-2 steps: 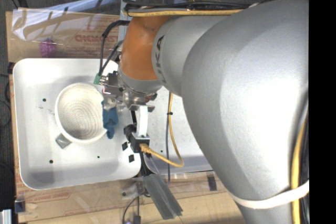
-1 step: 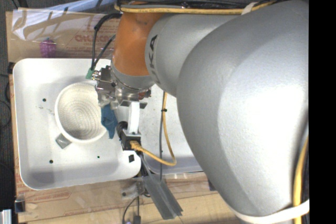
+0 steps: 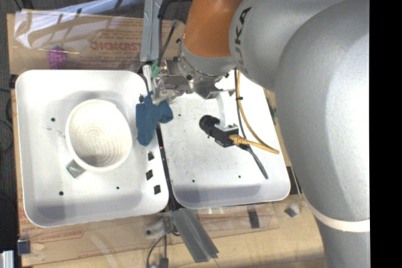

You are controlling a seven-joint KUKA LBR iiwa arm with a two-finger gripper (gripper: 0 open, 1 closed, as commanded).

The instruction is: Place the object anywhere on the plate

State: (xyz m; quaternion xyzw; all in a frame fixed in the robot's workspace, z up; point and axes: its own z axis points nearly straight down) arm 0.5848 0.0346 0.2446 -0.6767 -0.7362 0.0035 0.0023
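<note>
A round white ribbed plate (image 3: 97, 134) lies in the left bin (image 3: 38, 198). A soft blue object (image 3: 149, 120), like a crumpled cloth, hangs over the divider between the two bins, just right of the plate's rim. My gripper (image 3: 158, 95) is directly above it, shut on its top edge. The blue object dangles from the fingers.
A small grey piece (image 3: 74, 168) sits at the plate's lower left rim. The right bin (image 3: 207, 191) lies under the arm. Behind the left bin are cardboard and a clear plastic bag (image 3: 75, 25) with a purple thing (image 3: 58, 58). A grey metal bar (image 3: 151, 25) stands at the back.
</note>
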